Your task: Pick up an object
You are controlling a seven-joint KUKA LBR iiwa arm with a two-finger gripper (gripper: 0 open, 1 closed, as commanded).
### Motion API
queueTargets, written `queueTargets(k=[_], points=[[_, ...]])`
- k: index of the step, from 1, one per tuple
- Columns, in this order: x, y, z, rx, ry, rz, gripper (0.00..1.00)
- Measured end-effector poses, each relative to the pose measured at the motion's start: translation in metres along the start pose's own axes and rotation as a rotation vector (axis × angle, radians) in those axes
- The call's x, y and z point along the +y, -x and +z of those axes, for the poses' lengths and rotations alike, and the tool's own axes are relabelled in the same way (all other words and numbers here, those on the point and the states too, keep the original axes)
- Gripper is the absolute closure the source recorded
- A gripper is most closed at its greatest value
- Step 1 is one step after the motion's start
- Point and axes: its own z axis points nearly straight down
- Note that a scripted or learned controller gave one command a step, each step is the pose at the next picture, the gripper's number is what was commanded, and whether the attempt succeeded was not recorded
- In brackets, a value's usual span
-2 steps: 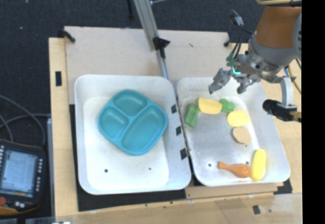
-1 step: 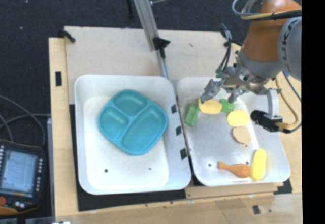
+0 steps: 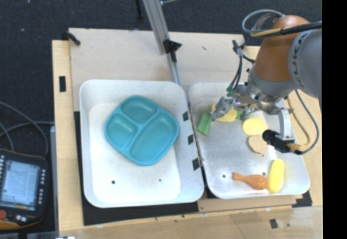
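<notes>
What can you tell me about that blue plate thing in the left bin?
The blue tray is a turquoise, plastic-looking dish with rounded corners, divided by raised ridges into three compartments. It lies flat, turned at an angle, alone in the upper middle of the left white bin. Nothing sits in it, and the arm is over the other bin.

My own wrist [image 3: 271, 78] hides the far right part of the right bin [image 3: 227, 178], and my gripper [image 3: 225, 108] sits low among the objects there, so I cannot make out how its tips stand. A yellow piece [image 3: 230, 116] lies partly under it, its shape unclear. The pale round object [image 3: 258, 146] is partly covered by a black part [image 3: 274, 139] of my tooling. My arm [image 3: 303, 59] is cut off at the right. At the near left, a screen device [image 3: 19, 181] is cut by the edge.
</notes>
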Motion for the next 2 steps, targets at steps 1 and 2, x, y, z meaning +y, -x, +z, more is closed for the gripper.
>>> queueTargets(k=[1, 2], points=[[-0.006, 0.007, 0.060, 0.001, -0.001, 0.000, 0.00], [-0.003, 0.008, 0.046, 0.002, 0.008, 0.005, 1.00]])
